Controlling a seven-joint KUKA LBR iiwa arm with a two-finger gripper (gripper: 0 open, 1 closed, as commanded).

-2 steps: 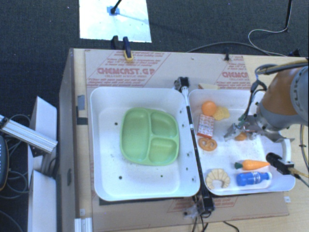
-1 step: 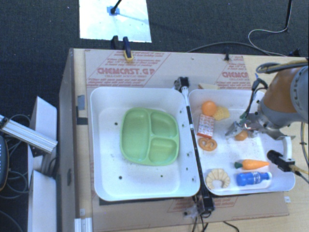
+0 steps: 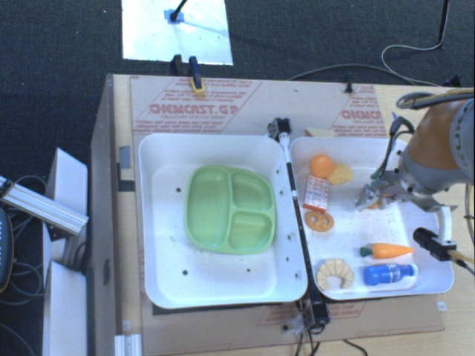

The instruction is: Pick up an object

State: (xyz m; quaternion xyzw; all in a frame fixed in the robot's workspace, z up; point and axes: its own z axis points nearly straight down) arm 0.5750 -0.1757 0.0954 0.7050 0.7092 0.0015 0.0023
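Note:
The right bin [image 3: 430,280] holds several small objects. An orange ball [image 3: 321,165] lies by a pale yellow piece [image 3: 341,174] at the back. A red and white packet [image 3: 317,193] and a pretzel [image 3: 319,222] sit near the left wall. A carrot [image 3: 387,251], a blue bottle [image 3: 387,274] and a croissant [image 3: 335,274] lie along the front. My gripper [image 3: 369,198] hangs low over the bin's middle, right of the packet and apart from every object. Nothing shows between its fingers.
The left bin [image 3: 163,199] holds a green divided plate [image 3: 228,210]. A black bar [image 3: 294,199] runs between the two bins. The grey arm [image 3: 438,154] with its orange band enters over the right bin's far right corner.

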